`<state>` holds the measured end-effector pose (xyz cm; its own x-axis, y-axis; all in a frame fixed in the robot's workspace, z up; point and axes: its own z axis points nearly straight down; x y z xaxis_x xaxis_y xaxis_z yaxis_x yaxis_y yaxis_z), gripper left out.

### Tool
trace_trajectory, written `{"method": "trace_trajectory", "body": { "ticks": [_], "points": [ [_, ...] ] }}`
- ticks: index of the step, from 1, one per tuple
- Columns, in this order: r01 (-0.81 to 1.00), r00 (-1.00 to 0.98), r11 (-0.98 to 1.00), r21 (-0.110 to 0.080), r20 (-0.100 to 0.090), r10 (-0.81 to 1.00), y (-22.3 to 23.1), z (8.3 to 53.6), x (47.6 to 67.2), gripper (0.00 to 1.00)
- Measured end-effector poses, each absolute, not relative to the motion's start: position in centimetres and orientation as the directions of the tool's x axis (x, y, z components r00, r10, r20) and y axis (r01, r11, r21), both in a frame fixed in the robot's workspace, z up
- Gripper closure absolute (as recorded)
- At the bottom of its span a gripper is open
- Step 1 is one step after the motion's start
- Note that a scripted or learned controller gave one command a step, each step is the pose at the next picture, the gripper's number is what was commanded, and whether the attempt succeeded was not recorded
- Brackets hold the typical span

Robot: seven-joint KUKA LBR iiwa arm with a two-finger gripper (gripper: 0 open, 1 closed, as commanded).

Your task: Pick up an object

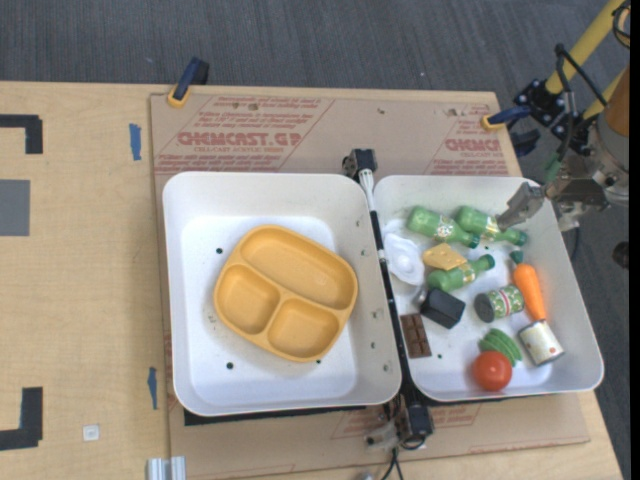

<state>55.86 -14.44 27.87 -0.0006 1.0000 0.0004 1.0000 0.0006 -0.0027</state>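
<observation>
While the arm reaches in from the right, its gripper hangs over the far right corner of the right bin, a grey finger slanting down toward the far end of a green bottle; whether the gripper is apart or together I cannot tell, and nothing shows clamped in it. That bottle lies along the bin's far edge, just beside a second green bottle nearer the far left corner. Closer to the middle sits a yellow block, with a third green bottle touching its near side and a white piece against the bin's left wall. A black block lies near the centre, a dark can just to its right, and an orange carrot beside the can toward the right edge. Along the near edge rest a red tomato, a green leafy item touching it, and a white can toward the near right corner. A brown bar lies against the left wall near the near left corner. Over in the left bin, a yellow divided tray sits about the middle, tilted askew to the bin's edges.
</observation>
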Motion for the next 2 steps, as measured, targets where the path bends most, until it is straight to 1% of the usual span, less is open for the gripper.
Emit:
{"method": "trace_trajectory", "body": {
  "ticks": [1,2],
  "points": [
    [0.998,0.058,-0.058,-0.003,0.000,0.998,-19.8,17.8,56.9,0.00],
    [0.974,-0.227,0.227,-0.002,0.007,0.974,-20.2,8.5,55.7,0.00]
  ]
}}
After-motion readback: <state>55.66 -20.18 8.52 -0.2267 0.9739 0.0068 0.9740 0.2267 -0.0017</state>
